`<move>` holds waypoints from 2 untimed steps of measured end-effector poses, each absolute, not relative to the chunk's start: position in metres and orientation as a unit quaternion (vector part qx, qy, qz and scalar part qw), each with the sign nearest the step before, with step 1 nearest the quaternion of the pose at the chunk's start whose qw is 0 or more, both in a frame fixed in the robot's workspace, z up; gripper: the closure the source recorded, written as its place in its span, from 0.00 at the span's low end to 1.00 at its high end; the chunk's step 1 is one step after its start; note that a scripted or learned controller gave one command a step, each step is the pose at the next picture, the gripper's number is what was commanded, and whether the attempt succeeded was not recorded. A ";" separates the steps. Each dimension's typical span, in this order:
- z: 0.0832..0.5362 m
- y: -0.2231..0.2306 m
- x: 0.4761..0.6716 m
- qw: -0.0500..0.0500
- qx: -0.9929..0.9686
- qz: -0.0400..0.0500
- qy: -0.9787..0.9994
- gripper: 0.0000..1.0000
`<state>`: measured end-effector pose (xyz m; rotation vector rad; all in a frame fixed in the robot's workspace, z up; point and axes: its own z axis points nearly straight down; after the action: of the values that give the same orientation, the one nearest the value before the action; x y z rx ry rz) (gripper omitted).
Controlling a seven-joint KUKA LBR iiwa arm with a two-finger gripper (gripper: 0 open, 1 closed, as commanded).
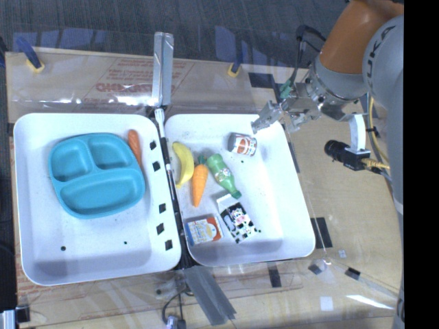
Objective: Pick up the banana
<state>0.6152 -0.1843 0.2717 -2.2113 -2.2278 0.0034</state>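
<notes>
Camera view, nearest part first: past the gripper (264, 120) toward the viewer, the right-hand shallow white bin (291, 184) has bare floor along its right wall, and against its near wall lie a small orange-and-white carton (204, 229) and a black-and-white patterned carton (239, 223); print on both is too small to read. Closer to the gripper, a green plastic bottle (223, 173) lies beside an orange toy carrot (198, 184). The curved yellow banana (182, 163), the task's object, rests left of and below the gripper, near the bin's left wall, touching the carrot's top, apart from the gripper. A small red-and-white tin can (242, 144) lies just under the gripper, which hangs over the bin's far right rim; whether its fingers are parted I cannot tell, and nothing is seen between them. Farther left, the left white bin (27, 184) holds a blue sectioned plastic tray (97, 173) with a second small carrot (134, 145) at its right edge. Beyond, faint red print on the bench (329, 197) covering is unreadable.
</notes>
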 end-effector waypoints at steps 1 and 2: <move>0.149 -0.102 0.656 0.002 -0.779 0.002 -0.627 0.00; 0.091 -0.093 0.636 0.001 -0.790 0.002 -0.613 0.00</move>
<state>0.6356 -0.0928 0.0912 -2.4804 -1.9240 0.0057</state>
